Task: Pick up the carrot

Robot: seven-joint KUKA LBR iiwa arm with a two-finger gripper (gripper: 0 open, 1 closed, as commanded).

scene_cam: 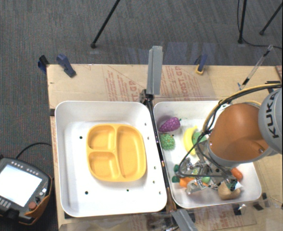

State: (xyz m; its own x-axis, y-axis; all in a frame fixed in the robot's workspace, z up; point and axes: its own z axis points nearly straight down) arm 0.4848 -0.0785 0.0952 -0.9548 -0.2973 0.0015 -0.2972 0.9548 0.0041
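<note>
"KUKA" lettering on grey arm [276, 121], carrot [184, 182] in right bin [257, 186] near its front-left, mostly hidden under claw [201, 177], long axis unreadable, claw opening cannot be told, yellow divided tray [116, 152] in left bin [67, 129]

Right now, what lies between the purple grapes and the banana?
Bare white floor of the right bin separates the purple grapes from the banana, seen from the overhead camera.

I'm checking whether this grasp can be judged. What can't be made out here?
- Carrot: an orange bit shows; the arm's wrist covers the rest.
- Gripper: the jaws are lost in clutter, so open or shut is unclear.
- Banana: partly hidden by the wrist.
</note>
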